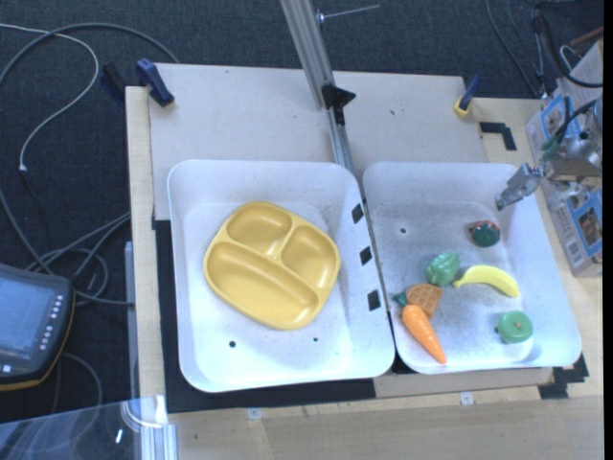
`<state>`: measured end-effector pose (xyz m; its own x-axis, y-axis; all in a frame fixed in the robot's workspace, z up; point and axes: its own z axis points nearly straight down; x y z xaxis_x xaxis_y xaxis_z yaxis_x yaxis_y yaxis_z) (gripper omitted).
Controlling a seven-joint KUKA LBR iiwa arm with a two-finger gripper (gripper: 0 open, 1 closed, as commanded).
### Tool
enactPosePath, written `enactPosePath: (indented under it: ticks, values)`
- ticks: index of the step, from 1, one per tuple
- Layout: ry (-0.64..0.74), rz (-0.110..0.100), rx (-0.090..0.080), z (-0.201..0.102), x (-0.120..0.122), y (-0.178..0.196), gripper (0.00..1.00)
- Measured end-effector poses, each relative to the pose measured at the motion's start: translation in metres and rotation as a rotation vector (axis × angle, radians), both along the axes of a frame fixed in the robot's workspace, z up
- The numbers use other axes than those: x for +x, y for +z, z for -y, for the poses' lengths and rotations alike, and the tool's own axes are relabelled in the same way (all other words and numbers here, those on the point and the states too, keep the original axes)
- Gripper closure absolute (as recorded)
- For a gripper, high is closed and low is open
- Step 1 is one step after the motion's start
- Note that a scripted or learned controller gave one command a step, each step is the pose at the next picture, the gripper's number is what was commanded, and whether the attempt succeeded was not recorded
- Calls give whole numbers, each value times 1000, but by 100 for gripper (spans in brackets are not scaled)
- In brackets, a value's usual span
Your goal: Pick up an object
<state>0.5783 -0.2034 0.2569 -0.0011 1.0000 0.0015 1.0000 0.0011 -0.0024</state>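
Yellow plastic dominates the left bin (192, 185) — a divided plate (273, 264) lying alone at its centre. The toy food sits in the right bin (383, 185): a banana (488, 279) at centre, broccoli (442, 267) at 9 o'clock of it, a carrot (422, 333) at 7. The gripper (510, 192) hovers at the bin's 1 o'clock corner, grasping nothing; whether open or closed cannot be told — probably poised before descent.

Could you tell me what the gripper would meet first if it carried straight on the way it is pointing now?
Probably the right white bin's bare floor near the small dark red-and-green toy, since the grey two-finger gripper points down-left; depth is unclear.
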Motion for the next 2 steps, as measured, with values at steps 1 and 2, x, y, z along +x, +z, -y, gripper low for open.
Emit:
enactPosePath:
  ticks: [1, 2]
  values:
    - [0, 0, 0, 0, 0, 0, 0]
    - [-1, -3, 0, 5, 0, -43, 0]
